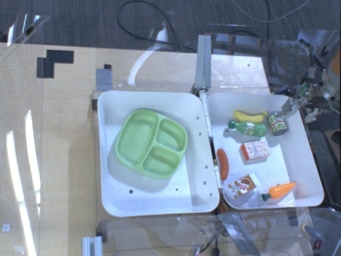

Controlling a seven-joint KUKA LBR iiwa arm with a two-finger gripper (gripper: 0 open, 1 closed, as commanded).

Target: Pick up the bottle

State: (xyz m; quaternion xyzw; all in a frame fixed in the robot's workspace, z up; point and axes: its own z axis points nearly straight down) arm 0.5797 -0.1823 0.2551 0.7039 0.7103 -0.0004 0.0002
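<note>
Camera view: one bottle [247, 128], one banana [249, 116].

A light wooden bench [53, 143] carries two shallow white bins side by side: the left bin [106, 159] and the right bin [303, 159]. Black marks [53, 62] lie near its far-left corner.
</note>
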